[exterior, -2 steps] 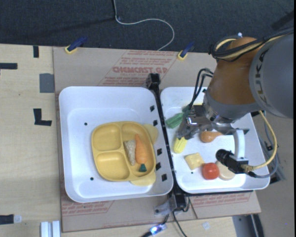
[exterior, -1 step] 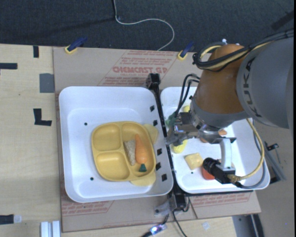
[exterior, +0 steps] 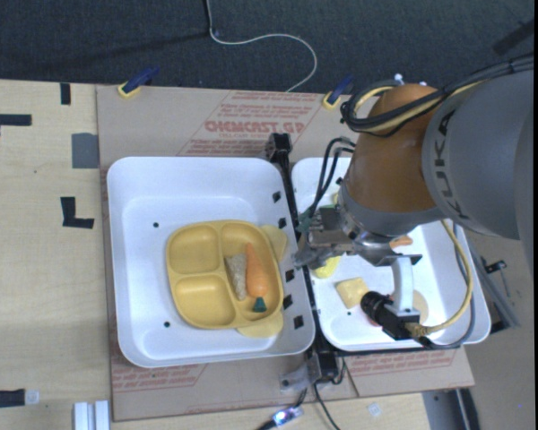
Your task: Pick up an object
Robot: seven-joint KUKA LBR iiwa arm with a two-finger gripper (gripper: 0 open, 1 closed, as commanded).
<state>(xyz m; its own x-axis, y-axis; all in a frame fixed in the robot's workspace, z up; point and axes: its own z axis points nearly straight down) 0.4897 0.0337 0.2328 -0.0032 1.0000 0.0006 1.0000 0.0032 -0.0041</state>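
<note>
My gripper (exterior: 317, 251) hangs low over the left side of the right bin (exterior: 448, 330), close to the wall between the two bins. Just under it lies a small yellow object (exterior: 327, 266), partly hidden by the gripper. A pale yellow wedge (exterior: 349, 291) rests on the bin floor a little nearer the front. An orange bit (exterior: 401, 240) peeks out from under the wrist. The arm's bulk hides most of this bin.
The left bin (exterior: 134, 240) holds a yellow divided plate (exterior: 197, 253) with a carrot (exterior: 258, 274) and a beige piece (exterior: 237, 275) in its right compartment. The raised divider (exterior: 291, 231) between the bins runs right beside the gripper.
</note>
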